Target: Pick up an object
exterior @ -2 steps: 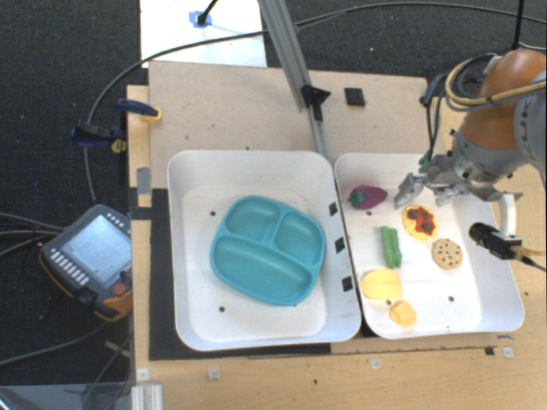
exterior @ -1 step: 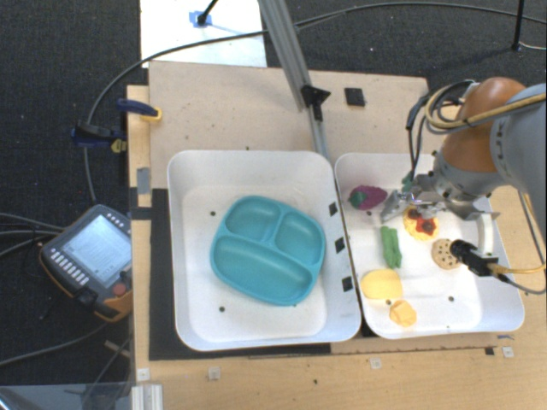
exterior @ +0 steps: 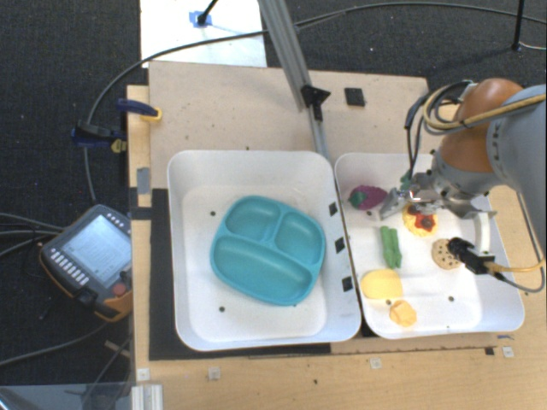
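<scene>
My gripper (exterior: 414, 203) hangs low over the upper part of the right bin (exterior: 504, 310), reaching in from the right. Just below it lies a small red and orange toy (exterior: 422, 223), partly covered by the gripper. A purple toy (exterior: 367, 197) lies just to the gripper's left. A green stick-shaped toy (exterior: 391, 247) lies below it in the bin's middle. Farther down are a yellow toy (exterior: 381, 284) and a small orange-yellow piece (exterior: 402, 313). A brown speckled cookie (exterior: 442, 253) lies to the right of the green toy.
The left bin (exterior: 192, 254) holds a teal divided plate (exterior: 268, 249). A grey pole (exterior: 286, 41) slants down to the bins' shared top edge. A teach pendant (exterior: 88, 259) and cables lie off the bench at left.
</scene>
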